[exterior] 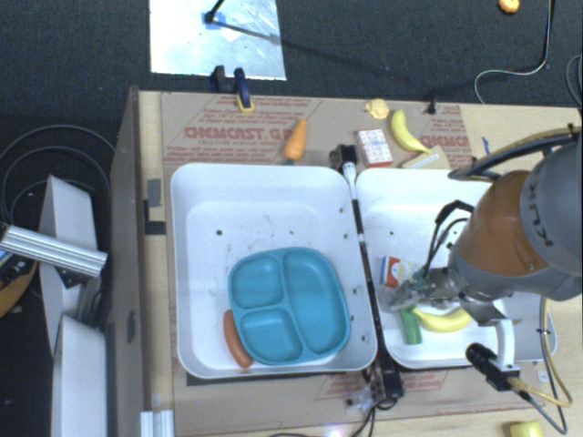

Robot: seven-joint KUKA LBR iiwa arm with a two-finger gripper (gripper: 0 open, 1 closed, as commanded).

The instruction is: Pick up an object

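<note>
The grey arm with its orange band [510,230] hangs over the right white bin [401,198]; its gripper [421,289], grip state unclear, sits just above a yellow banana [444,319] and green stick [410,328], beside a red-and-white carton [392,269]; a blue divided tray [287,303] fills the left bin [209,244]

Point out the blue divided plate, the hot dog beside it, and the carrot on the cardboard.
blue divided plate [288,303]: camera view, middle ridge between compartments.
hot dog [236,339]: camera view, mid-length of the sausage.
carrot [294,140]: camera view, middle of its orange body.
</note>
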